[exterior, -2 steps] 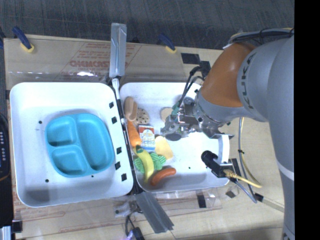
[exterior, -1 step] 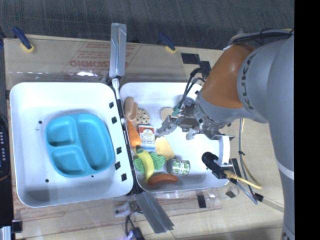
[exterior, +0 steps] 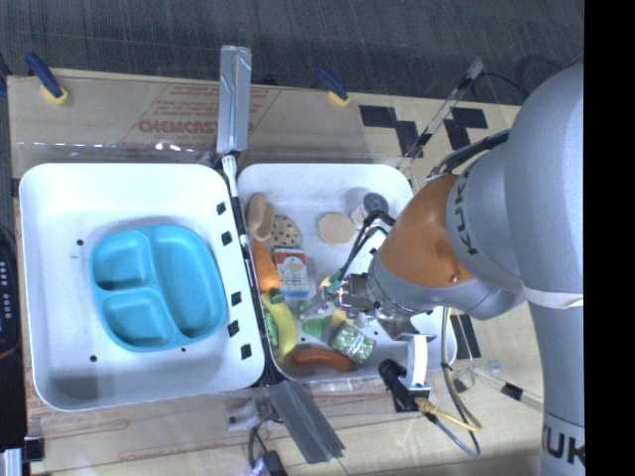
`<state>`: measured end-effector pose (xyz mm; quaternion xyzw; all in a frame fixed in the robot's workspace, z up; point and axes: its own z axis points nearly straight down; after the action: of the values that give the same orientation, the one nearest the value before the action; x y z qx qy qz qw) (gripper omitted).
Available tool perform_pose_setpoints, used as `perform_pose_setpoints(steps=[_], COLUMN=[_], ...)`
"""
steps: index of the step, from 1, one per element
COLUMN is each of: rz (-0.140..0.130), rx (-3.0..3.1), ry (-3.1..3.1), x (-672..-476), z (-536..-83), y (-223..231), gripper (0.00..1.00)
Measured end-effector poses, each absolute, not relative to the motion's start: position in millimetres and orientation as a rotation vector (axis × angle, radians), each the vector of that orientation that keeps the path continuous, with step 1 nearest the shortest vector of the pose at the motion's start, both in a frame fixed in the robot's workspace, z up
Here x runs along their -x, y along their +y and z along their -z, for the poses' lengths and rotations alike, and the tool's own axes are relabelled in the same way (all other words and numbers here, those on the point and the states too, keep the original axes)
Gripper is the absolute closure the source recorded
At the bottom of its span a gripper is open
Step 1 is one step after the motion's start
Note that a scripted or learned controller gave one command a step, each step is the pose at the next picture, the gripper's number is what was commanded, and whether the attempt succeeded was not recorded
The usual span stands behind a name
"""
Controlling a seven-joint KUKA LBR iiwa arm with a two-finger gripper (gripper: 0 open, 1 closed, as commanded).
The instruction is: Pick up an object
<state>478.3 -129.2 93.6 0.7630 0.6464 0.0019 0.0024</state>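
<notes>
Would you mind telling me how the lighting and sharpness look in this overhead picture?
In the camera view, light is even and bright on the left bin, whose white walls look washed out; the blue tray is crisp; soft shadow lies under the arm over the right bin; small items there blur together.

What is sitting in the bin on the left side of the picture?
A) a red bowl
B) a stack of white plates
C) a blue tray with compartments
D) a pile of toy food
C: a blue tray with compartments lies in the left bin, while the toy food is heaped in the right bin.
</notes>
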Motion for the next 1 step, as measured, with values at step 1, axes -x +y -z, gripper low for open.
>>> perform_pose_setpoints(steps=[1], rz=[0.001], rx=[-2.011], ry=[2.414], x=[-485.4], z=[-118.1], y=[-164.4], gripper=[0.0])
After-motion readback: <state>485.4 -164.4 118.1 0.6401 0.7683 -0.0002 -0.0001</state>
